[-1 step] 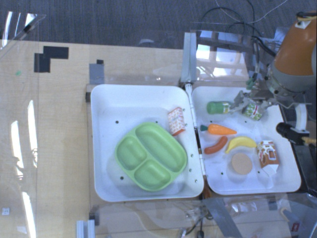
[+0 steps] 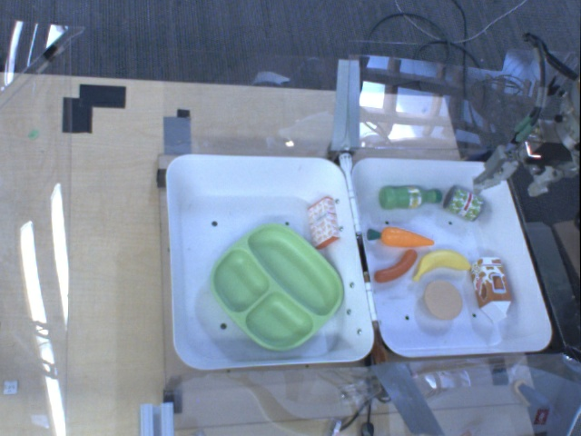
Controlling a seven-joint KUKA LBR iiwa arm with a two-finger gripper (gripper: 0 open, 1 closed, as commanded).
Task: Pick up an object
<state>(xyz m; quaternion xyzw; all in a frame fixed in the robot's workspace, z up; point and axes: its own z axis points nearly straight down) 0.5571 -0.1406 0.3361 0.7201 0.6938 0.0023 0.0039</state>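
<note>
Hand (image 2: pixel 497 169) blurred at right edge

Two bins sit side by side on the tabletop (image 2: pixel 100 243). In the left bin (image 2: pixel 195 189), a divided plate (image 2: pixel 277 286) lies toward the front, with a small carton (image 2: pixel 322 222) just behind its right end. In the right bin (image 2: pixel 536 321), a bottle (image 2: pixel 409 197) and a can (image 2: pixel 464 203) lie at the back, a carrot (image 2: pixel 405 238) before them, then a sausage (image 2: pixel 396 267) left of a banana (image 2: pixel 442 263), with a cookie (image 2: pixel 444 301) and a second carton (image 2: pixel 491 285) at the front.
</note>
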